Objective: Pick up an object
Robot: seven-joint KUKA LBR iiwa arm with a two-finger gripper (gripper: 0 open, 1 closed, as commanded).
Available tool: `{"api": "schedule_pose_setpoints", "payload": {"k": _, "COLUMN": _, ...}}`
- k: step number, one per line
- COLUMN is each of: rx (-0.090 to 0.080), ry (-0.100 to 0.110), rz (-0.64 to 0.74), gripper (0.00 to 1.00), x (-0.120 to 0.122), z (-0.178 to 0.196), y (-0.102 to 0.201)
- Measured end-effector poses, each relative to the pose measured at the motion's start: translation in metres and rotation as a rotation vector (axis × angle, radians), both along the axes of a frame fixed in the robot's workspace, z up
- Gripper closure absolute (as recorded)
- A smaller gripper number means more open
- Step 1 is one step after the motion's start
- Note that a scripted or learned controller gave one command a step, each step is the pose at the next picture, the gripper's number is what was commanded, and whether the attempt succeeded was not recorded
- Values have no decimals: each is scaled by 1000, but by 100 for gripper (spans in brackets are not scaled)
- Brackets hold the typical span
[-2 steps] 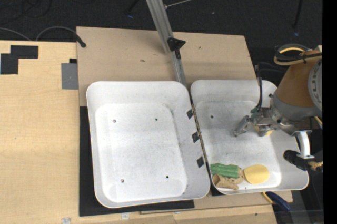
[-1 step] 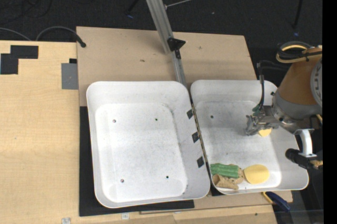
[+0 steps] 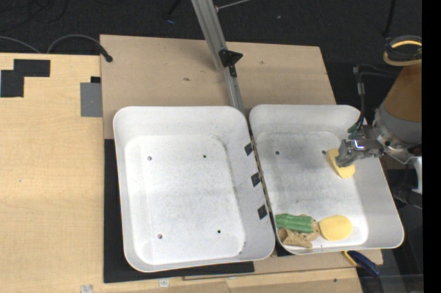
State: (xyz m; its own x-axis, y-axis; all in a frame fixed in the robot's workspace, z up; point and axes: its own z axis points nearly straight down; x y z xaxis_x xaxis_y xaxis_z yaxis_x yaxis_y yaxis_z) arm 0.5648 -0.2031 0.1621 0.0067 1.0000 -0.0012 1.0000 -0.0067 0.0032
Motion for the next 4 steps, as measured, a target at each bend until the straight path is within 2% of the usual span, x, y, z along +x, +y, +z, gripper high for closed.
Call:
{"api": "schedule_pose_setpoints", "payload": {"k": 1, "rx": 0, "ry": -1, "rz": 8, "gripper": 100, "x": 1, "z": 53, "y": -1}}
{"api": "schedule_pose_setpoints", "payload": {"k": 2, "rx": 3, "ry": 3, "rz": 11, "gripper": 100, "x": 9, "z": 63, "y": 47}}
{"api": "schedule_pose_setpoints", "payload": {"k": 4, "rx": 4, "ry": 8, "rz": 11, "gripper": 100, "x": 4, "z": 48, "y": 163}}
